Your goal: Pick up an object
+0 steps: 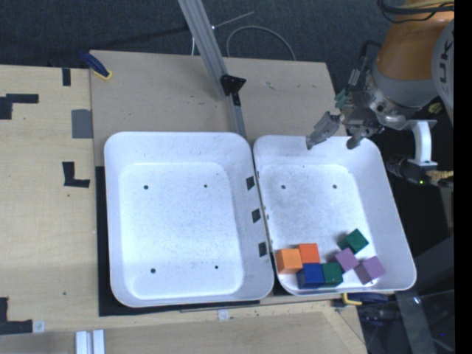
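My gripper (335, 137) hangs over the far rim of the right bin (369, 198), open, with nothing between its fingers. Several small blocks lie clustered at the near end of that bin, well away from the gripper: two orange blocks (289, 259) (309, 253), a blue block (312, 274), a green block (332, 273), a second green block (356, 240), and two purple blocks (345, 258) (369, 269).
The left bin (133, 198) sits beside the right one, the two touching along their inner rims. A grey metal bar (206, 39) slants from the top down to the bins' far junction. The arm's orange band (413, 46) is at the upper right.
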Motion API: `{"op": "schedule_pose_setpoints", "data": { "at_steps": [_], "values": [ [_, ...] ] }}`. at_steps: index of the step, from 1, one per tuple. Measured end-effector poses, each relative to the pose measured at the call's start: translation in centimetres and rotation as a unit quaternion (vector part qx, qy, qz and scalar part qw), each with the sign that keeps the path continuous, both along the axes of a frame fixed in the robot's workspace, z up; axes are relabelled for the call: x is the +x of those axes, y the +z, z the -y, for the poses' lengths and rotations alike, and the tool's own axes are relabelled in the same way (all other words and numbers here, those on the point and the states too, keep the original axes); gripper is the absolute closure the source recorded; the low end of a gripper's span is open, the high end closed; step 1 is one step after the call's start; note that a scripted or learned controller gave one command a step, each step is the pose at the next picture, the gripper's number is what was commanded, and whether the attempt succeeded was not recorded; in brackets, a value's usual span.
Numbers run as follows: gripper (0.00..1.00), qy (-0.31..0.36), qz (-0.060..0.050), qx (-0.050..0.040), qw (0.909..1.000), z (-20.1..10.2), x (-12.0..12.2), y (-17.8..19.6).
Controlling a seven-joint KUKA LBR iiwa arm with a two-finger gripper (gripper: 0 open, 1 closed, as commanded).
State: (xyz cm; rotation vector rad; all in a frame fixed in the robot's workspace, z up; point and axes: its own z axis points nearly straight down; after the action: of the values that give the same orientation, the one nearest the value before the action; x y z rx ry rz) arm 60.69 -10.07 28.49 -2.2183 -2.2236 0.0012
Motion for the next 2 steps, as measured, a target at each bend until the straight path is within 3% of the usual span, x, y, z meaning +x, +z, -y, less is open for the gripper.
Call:
{"op": "schedule_pose_setpoints", "data": {
  "at_steps": [1,2],
  "values": [
    [0.00,0.001,-0.005,0.0010,1.0000,-4.5,-1.7,-8.2],
    [0.00,0.001,-0.002,0.0010,1.0000,-9.6,-5.0,-9.4]
  ]
}}
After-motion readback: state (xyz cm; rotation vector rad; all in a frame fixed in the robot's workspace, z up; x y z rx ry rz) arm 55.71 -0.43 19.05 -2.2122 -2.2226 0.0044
